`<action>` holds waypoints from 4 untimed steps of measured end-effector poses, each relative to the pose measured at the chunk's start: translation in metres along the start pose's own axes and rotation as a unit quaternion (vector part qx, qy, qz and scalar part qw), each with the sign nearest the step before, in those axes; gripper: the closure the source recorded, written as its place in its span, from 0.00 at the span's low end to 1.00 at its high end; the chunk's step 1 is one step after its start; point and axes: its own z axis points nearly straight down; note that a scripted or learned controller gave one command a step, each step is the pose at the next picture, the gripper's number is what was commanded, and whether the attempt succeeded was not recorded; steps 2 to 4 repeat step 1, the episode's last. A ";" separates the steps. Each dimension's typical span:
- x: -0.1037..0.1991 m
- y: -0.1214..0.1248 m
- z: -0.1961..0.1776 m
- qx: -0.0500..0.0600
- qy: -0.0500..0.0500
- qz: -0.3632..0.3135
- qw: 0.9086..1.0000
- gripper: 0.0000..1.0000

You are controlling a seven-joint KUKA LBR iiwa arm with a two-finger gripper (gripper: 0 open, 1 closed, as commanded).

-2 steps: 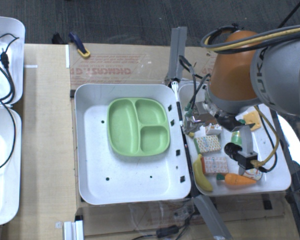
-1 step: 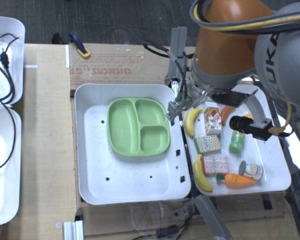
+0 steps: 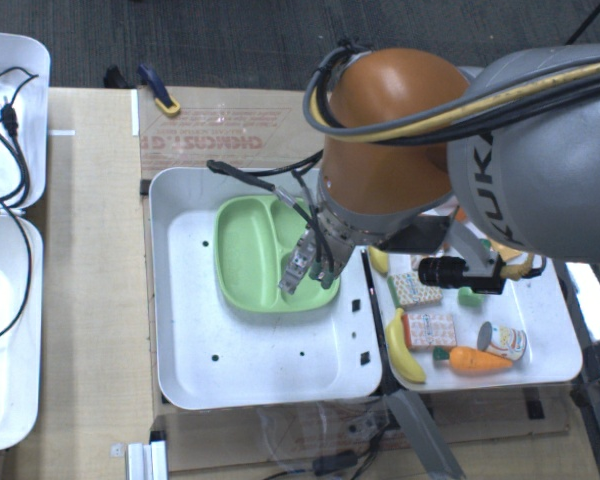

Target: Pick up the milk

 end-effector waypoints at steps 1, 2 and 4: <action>-0.004 -0.035 -0.020 -0.001 -0.001 -0.150 0.989 1.00; -0.004 -0.035 -0.020 -0.001 -0.001 -0.150 0.989 1.00; -0.004 -0.035 -0.020 -0.001 -0.001 -0.150 0.989 1.00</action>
